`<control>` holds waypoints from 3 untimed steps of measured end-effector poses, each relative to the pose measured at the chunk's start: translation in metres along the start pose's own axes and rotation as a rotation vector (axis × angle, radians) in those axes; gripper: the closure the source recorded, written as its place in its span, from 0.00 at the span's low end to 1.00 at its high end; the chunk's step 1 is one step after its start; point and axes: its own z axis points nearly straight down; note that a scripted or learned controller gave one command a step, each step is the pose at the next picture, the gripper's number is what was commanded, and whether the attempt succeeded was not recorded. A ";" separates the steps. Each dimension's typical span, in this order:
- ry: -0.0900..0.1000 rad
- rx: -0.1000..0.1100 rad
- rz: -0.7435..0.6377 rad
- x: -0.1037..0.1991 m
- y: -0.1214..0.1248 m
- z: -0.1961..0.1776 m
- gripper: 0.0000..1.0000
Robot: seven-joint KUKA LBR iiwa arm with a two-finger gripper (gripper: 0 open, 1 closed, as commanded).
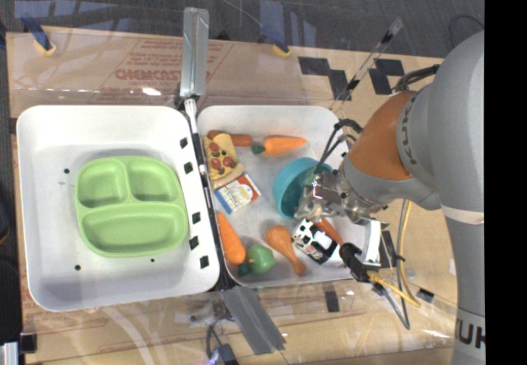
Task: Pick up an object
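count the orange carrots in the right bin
3: one carrot near the bin's far wall, one along the left wall beside a green pepper, one near the front; the arm may hide others.

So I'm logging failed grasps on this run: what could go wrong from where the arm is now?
The gripper sits low in the crowded right bin, wedged between the teal bowl, the black-and-white toy and an orange carrot. It might pinch two items, or shove the bowl aside. The black-and-white toy lies near the bin's edge, so a nudge could tip it out.
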 end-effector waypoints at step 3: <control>0.014 0.002 0.841 0.008 0.045 0.012 1.00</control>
